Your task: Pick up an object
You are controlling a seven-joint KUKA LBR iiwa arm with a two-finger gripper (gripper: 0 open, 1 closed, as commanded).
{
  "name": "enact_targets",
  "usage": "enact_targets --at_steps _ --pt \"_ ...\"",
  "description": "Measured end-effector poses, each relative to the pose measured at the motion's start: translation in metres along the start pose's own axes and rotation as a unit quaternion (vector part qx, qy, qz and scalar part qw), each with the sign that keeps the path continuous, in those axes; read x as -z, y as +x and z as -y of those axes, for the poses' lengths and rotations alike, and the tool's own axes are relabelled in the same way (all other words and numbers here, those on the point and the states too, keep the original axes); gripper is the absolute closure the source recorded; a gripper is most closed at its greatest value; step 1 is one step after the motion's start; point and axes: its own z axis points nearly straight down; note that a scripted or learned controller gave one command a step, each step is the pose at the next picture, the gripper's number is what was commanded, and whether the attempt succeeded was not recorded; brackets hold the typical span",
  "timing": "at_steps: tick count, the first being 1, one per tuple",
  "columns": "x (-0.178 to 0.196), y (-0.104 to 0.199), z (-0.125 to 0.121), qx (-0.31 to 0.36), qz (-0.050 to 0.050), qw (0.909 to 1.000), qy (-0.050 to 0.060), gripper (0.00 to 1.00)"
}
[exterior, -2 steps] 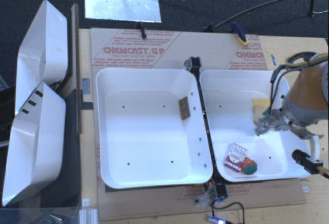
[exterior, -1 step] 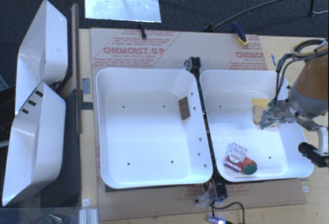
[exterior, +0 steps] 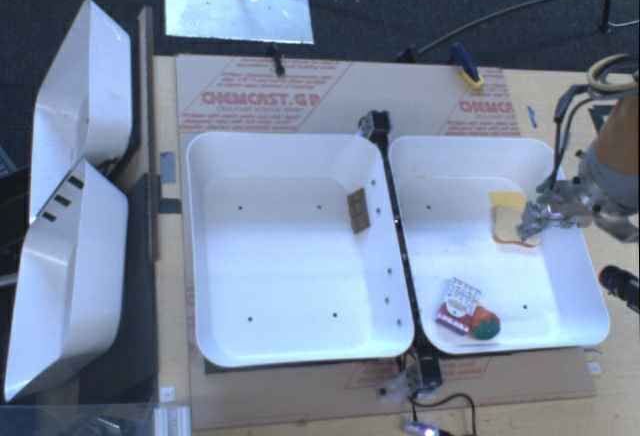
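From above, the arm [exterior: 618,159] comes in at the right edge and is cut off there, so little beyond its wrist is visible. The gripper [exterior: 531,221] sits low over the right bin [exterior: 580,324], at its far right side, directly on a yellow sponge [exterior: 510,209]. The metal fingers overlap the sponge's near right corner, but they blur into one pale shape; how far apart they are, and whether the sponge is between them, cannot be made out. Part of the sponge is hidden under the gripper. Toward the near edge of the bin, left of and below the gripper, lie a small printed packet [exterior: 459,302] and a red and green toy [exterior: 484,323], touching each other. Well to the left, in the left bin [exterior: 250,324], a brown block [exterior: 358,210] leans by the dividing wall.
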Motion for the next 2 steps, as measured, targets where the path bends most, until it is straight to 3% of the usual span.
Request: enact_targets --at_steps 1,2 --pt "0.063 -0.003 -0.001 0.000 0.000 1.0000 -0.001 1.00" --pt "0.063 0.055 -0.022 0.002 -0.001 1.0000 0.002 1.00"
